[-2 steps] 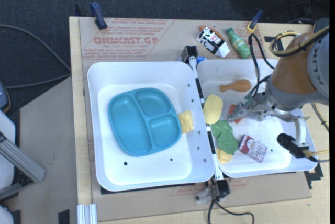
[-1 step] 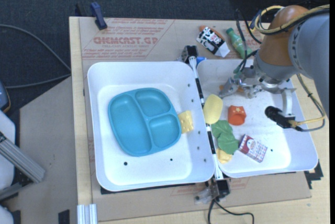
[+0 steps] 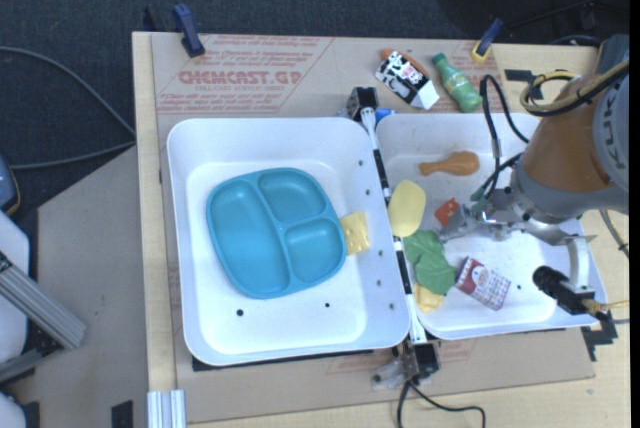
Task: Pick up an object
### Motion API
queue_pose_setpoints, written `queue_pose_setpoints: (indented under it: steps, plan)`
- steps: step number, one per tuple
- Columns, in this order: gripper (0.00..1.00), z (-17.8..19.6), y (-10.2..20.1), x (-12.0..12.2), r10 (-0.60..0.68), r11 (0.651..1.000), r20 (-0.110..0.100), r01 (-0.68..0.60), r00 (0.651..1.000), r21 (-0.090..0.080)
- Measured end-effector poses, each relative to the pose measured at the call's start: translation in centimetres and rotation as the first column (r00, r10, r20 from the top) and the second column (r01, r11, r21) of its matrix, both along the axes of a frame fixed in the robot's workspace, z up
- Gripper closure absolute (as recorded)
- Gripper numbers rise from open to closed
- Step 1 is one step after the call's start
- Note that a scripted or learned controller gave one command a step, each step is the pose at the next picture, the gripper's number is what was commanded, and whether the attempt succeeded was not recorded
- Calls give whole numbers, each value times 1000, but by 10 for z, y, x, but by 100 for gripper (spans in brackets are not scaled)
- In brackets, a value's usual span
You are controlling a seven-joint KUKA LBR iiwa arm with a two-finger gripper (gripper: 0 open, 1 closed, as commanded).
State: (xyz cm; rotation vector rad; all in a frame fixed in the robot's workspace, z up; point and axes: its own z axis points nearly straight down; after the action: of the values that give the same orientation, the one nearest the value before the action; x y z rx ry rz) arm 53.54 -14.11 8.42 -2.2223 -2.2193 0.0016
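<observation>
My gripper point(image 3: 468, 219) hangs low over the middle of the right bin point(image 3: 560, 311), reaching in from the right. Just to its left lies a small red object point(image 3: 445, 211), close to the gripper's tip; whether they touch I cannot tell. A pale yellow object point(image 3: 407, 206) rests against the bin's left wall. A tan drumstick-shaped piece point(image 3: 450, 163) lies further back. In front of the gripper are a green leafy piece point(image 3: 430, 256), a small yellow piece point(image 3: 430, 298) and a red and white packet point(image 3: 483, 282).
The left bin point(image 3: 200, 316) holds a blue divided plate point(image 3: 275, 231) and a yellow piece point(image 3: 355, 231) near its right wall. Behind the bins on the bench lie a black and white object point(image 3: 405, 78) and a green bottle point(image 3: 458, 82). Blue clamps point(image 3: 187, 28) grip the board's back edge.
</observation>
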Motion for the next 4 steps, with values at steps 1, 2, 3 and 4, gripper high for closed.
queue_pose_setpoints:
  steps: [1, 2, 3, 4]
  plan:
    - [0, 1, 8, 68, 2, 1000, 3, -2, 1000, 0]
    - [0, 1, 27, 131, 3, 1000, 2, -3, 1000, 0]
    - [0, 0, 6, 54, 0, 1000, 0, 0, 1000, 0]
    - [0, 1, -66, 95, 1, 1000, 4, -1, 1000, -2]
